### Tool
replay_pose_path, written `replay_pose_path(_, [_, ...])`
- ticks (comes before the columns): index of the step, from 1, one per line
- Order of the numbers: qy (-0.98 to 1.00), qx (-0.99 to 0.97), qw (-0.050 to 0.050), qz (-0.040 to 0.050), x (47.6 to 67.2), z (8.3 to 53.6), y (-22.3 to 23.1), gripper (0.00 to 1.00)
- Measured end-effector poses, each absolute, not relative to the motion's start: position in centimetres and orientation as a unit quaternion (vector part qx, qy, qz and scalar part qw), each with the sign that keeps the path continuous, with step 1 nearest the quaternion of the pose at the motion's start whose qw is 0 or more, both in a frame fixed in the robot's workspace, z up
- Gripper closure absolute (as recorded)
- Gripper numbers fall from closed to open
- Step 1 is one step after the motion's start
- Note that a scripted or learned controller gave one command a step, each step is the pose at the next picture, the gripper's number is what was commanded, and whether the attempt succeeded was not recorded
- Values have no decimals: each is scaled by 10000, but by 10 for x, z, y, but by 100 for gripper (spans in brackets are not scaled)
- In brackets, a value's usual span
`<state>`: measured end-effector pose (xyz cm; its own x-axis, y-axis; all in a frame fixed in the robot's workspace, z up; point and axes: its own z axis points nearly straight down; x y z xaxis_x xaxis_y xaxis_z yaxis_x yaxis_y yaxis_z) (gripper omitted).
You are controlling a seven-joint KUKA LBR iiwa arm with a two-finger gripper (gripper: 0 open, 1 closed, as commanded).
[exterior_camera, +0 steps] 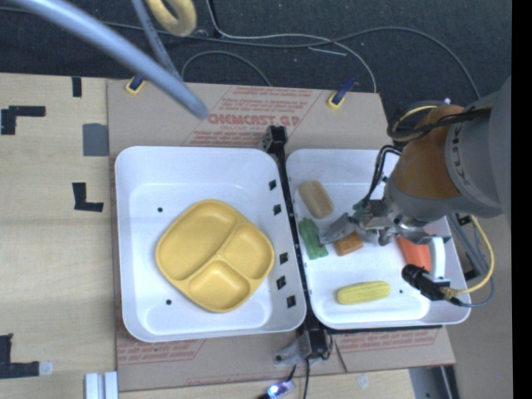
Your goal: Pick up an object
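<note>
1. The gripper [347, 233] is seen low in the right bin [332, 163], by an orange block [349, 243].
2. Whether the gripper is closed on the block or loose cannot be told.
3. The block is judged small, light and stiff, so it is best held across its two flat sides.
4. A green piece [311, 239] is touching the block's left side and could be bumped.
5. A tan roll [316, 198] and a yellow corn cob [362, 293] are also kept in the right bin.
6. A yellow tray [215, 254] with three parts is kept in the left bin [137, 223].
</note>
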<state>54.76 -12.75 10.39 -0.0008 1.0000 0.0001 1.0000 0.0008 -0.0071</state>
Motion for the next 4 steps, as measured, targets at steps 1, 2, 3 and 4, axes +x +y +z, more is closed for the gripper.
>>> replay_pose_path(1, [-7078,-7064,18,15,548,117,-127,100])
replay_pose_path(2, [-7075,-7067,-14,-7,546,179,-128,100])
replay_pose_path(3, [-7076,-7067,-20,-7,555,229,-134,100])
replay_pose_path(4, [-7076,-7066,-12,-3,555,266,-133,100])
